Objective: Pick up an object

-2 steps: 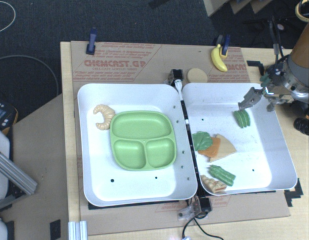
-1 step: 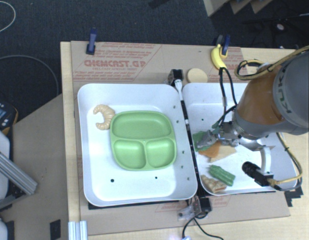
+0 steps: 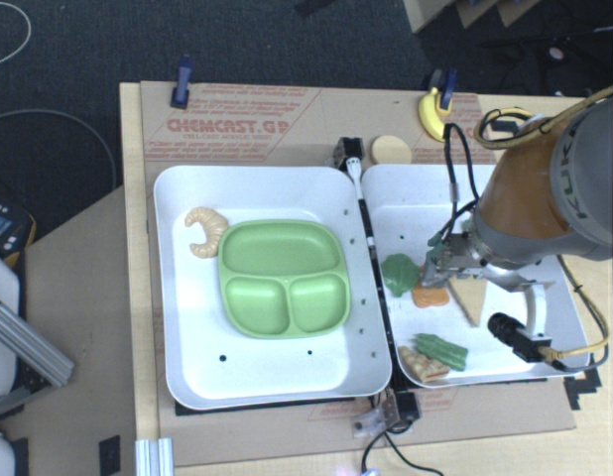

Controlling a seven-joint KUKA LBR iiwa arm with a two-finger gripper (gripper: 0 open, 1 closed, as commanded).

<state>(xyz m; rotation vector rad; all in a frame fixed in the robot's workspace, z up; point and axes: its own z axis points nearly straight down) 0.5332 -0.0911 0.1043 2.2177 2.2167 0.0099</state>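
Orange chunk [image 3: 431, 297], rounded, beneath pincer [image 3: 440, 269]

We're getting pretty even, bright overhead light here, with the two shallow white plastic bins [image 3: 178, 296] close to blown out and showing little surface detail. Shadows are soft and short, mostly under the grey arm with the orange band [image 3: 540, 201]. The dark carpeted floor [image 3: 68, 38] goes murky. Everything looks slightly soft and low-res, and colours lean a bit cool.
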